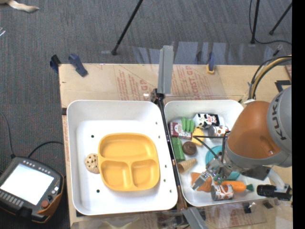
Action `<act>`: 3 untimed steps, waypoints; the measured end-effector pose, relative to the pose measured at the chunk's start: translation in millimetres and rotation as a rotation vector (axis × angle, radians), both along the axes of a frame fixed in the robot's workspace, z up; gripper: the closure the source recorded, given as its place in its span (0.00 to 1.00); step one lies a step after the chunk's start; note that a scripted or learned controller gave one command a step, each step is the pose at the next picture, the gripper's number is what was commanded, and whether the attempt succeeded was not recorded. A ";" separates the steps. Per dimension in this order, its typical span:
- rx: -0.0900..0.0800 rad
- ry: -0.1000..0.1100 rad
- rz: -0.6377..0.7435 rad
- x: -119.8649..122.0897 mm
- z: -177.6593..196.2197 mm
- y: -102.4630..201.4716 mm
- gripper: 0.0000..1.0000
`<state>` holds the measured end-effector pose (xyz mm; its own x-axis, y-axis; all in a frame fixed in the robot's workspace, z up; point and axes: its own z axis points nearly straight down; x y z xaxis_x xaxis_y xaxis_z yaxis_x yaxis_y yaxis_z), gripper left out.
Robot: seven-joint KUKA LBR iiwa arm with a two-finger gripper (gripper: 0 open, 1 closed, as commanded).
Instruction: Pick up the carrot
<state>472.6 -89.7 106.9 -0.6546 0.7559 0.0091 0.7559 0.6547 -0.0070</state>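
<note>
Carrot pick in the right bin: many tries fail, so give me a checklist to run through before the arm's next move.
1. Carrot located, lying in the right bin near its front: ok.
2. Gripper over the right bin, beside the carrot's left end: ok.
3. Carrot between the fingers: cannot tell; the arm hides much of that spot.
4. Space around the carrot: not ok; a small can lies against it and an orange wedge sits just left.
5. Yellow tray and cookie in the left bin, away from the work: ok.
</note>
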 end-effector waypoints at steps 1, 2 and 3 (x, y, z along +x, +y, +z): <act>-0.001 -0.003 -0.163 2.9 -21.2 -2.0 0.00; 0.001 -0.001 -0.160 2.6 -12.3 -2.2 1.00; -0.004 -0.015 -0.183 4.3 57.6 -49.9 1.00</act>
